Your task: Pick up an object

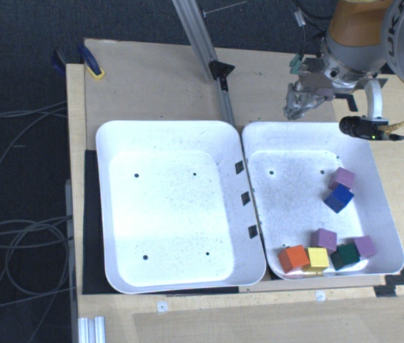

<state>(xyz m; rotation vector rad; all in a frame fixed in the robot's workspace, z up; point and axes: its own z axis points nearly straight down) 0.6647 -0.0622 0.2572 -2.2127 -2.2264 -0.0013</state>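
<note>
The right bin point(287, 148) holds several small blocks. A purple block point(344, 177) and a blue block point(339, 198) lie near its right wall. Along its front edge sit an orange block point(295, 257), a yellow block point(318, 259), a dark green block point(345, 256) and two more purple blocks point(324, 239) point(364, 246). My gripper point(299, 108) hangs above the back rim of the right bin, well away from all the blocks. Nothing shows between its fingers.
The left bin point(166, 206) lies beside the right one. A slanted metal rail point(198, 38) crosses the bench behind the bins. A blue and yellow clamp point(91, 61) sits at the bench's back left corner. Cables lie on the floor at left.
</note>
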